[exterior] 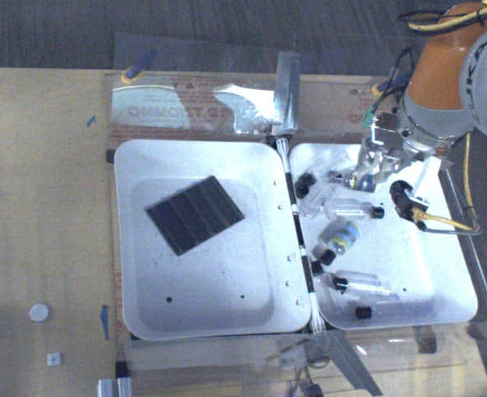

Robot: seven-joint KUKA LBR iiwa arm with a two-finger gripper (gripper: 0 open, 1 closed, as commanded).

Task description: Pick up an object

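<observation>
Down at the near edge of the right bin, a small black cap sits alone, and just beyond it lies a clear syringe on its side. Moving up, a little bottle with a blue label rests tilted near the bin's middle, then another clear tube with a black tip lies across. Over in the left bin, a dark ribbed pad lies flat, turned at an angle. Farther back, the gripper hangs low over the right bin's far end, among clear plastic pieces; how its fingers stand, I cannot tell.
</observation>
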